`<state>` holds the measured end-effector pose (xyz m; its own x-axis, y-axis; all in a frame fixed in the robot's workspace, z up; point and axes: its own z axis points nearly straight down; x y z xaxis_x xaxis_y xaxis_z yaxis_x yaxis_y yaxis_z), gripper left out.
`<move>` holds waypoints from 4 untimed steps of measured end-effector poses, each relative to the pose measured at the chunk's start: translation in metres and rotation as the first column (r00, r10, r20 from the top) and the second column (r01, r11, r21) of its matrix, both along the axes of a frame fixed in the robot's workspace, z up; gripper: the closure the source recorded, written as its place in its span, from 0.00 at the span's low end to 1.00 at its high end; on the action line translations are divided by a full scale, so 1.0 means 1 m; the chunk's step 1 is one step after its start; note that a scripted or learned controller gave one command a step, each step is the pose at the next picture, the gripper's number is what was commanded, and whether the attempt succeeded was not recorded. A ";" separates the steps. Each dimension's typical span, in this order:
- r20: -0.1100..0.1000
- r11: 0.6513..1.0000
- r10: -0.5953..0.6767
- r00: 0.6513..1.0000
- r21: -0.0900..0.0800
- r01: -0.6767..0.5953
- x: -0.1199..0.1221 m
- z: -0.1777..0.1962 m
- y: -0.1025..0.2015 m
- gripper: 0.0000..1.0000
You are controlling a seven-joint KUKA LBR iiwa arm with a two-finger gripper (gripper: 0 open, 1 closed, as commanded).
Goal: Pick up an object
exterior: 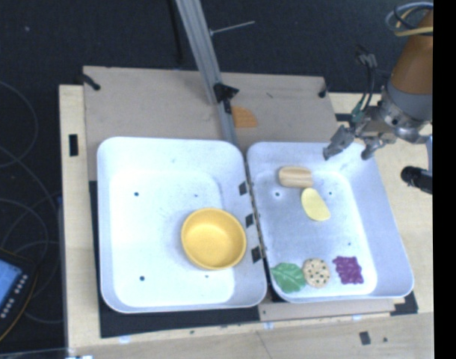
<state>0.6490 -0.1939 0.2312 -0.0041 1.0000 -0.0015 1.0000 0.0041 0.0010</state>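
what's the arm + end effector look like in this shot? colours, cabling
The arm shows an orange section above a grey metallic wrist. Dark cables run down its left side, and a pale loop of hose arcs over the top. The gripper is grey, ending in two slim dark jaws.

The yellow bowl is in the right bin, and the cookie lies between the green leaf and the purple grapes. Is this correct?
Not quite. The camera view shows the yellow bowl in the left bin, not the right bin. The cookie does lie between the green leaf and the purple grapes.
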 end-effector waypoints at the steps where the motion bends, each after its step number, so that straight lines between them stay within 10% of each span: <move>1: -0.001 1.000 0.000 1.000 -0.001 0.000 0.000 0.000 -0.001 0.00; 4: 0.004 1.000 0.000 1.000 -0.003 0.000 0.010 -0.129 -0.006 0.00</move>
<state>0.6592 -0.2001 0.1020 -0.0042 1.0000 -0.0045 1.0000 0.0042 0.0050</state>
